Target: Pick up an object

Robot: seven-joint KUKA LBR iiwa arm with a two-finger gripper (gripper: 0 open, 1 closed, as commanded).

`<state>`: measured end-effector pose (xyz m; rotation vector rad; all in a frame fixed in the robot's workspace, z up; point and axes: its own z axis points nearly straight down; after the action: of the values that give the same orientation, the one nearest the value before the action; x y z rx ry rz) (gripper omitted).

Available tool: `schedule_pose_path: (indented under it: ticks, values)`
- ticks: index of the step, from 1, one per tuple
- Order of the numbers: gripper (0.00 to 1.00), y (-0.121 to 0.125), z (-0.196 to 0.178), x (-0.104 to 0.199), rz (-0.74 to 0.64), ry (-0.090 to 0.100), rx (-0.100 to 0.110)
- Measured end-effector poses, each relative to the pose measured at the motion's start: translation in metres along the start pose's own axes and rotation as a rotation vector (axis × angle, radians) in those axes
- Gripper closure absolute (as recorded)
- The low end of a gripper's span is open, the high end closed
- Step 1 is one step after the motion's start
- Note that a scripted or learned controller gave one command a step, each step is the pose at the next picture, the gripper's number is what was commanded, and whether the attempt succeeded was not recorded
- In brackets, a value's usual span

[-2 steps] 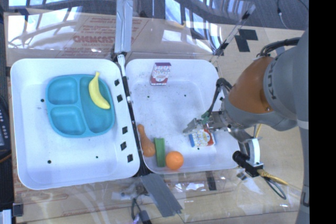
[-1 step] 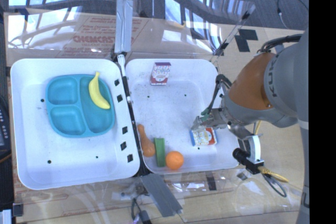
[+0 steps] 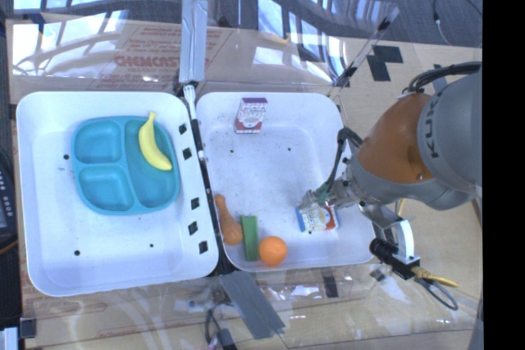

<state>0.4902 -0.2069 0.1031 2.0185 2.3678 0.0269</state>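
Carton [image 3: 316, 218] in right bin under gripper [image 3: 321, 199]; can't tell if gripped.

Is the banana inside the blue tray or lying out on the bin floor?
Inside: the banana lies on the blue tray, across its right-hand compartments.

We see a bench [image 3: 459, 65] with a pale, glossy top. Two shallow white bins sit directly on it, side by side and touching: the left bin [image 3: 37, 201] and the right bin [image 3: 271, 156].
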Motion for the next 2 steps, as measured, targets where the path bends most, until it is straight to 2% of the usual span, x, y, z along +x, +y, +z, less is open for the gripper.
schedule_pose_path:
  ticks: [1, 2]
  values:
    - [1.0, 0.0529, -0.0467, 0.02, 0.036, 0.013, 0.035]
    - [0.0, 0.0523, -0.0461, 0.0198, 0.037, 0.013, 0.037]
